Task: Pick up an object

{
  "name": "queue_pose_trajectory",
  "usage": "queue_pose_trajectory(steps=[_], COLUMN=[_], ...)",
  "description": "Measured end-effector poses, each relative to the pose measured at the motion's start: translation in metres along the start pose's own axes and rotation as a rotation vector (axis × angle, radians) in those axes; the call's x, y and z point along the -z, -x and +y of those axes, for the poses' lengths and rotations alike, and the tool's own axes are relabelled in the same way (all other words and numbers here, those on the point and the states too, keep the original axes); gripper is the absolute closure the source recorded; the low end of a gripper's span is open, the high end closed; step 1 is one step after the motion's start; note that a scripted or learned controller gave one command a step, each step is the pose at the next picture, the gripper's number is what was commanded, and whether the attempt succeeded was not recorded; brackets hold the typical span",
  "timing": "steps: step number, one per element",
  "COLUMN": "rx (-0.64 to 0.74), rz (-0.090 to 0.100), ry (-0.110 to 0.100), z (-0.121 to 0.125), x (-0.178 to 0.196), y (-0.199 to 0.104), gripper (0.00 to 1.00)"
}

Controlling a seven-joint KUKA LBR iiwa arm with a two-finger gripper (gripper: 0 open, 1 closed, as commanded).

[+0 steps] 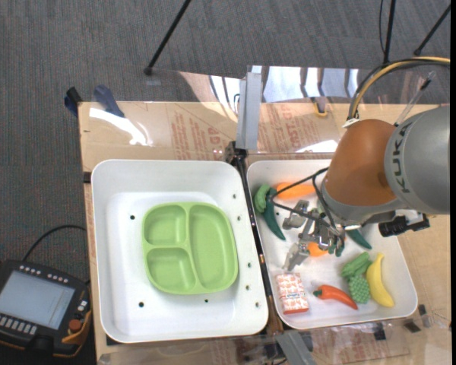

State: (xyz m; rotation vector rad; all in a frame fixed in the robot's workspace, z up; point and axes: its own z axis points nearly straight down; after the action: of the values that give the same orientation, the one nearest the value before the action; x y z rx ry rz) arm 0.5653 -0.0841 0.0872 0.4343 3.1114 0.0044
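**Low over the right bin, the gripper sits above toy food**

Down in the right-hand shallow white bin (pixel 407 295), the grey arm with its orange band (pixel 365 166) reaches in from the right, and its two-finger metal gripper (pixel 304 248) hangs just above the bin floor. Whether the jaws are open or closed cannot be told from this angle, and nothing can be made out between them.

An orange object (pixel 317 249), partly hidden, lies right beside the gripper. Above and to the left rests a long orange carrot (pixel 292 190), with a dark green pepper-like piece (pixel 267 207) just beside it near the bin's left wall. Toward the front edge lie a small pink-and-white patterned box (pixel 292 293), a red chilli pepper with a green stem (pixel 336 295), a bumpy green vegetable piece (pixel 357 276) and a yellow banana (pixel 378 280), the last two touching or nearly so.

The left-hand shallow white bin (pixel 114 204) holds a light green plastic plate with three compartments (pixel 190 247), lying flat near its middle. A black handheld control pendant with a grey screen (pixel 32 303) sits on the floor, well apart at lower left.
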Motion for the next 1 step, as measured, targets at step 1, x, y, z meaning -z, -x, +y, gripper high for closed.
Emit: queue_pose_trajectory(steps=[1], rx=[-0.108], rz=[-0.001], ry=[-0.002], z=[0.0039], x=[0.0005], y=[0.0518], gripper=[0.0])
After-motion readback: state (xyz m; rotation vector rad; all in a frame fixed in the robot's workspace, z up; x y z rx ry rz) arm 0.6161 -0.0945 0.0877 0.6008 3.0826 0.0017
